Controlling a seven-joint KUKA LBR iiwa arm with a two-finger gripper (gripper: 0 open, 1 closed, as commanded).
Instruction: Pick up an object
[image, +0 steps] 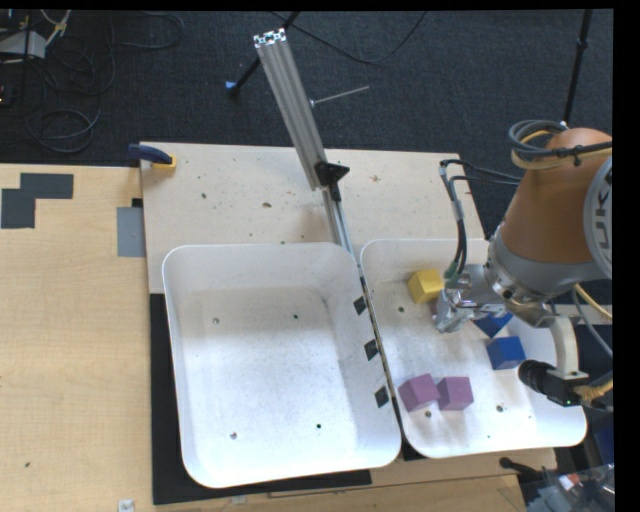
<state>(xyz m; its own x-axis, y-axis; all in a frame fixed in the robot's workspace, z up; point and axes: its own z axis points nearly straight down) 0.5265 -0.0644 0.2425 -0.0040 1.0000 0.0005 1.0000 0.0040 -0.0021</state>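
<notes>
Holding yellow, blue, 2 purple blocks: right bin; gripper state unclear.

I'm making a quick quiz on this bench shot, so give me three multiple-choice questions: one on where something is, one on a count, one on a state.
1. Where do the blocks lie?
A. left bin
B. right bin
C. on the bench

2. How many purple blocks are there?
A. one
B. two
C. four

3. How do the purple blocks sit?
A. side by side
B. stacked
C. in separate bins

Answers:
1 B: the yellow block lies in the right bin, as do the rest.
2 B: two purple blocks.
3 A: they rest beside each other on the bin floor, away from the gripper.
</notes>
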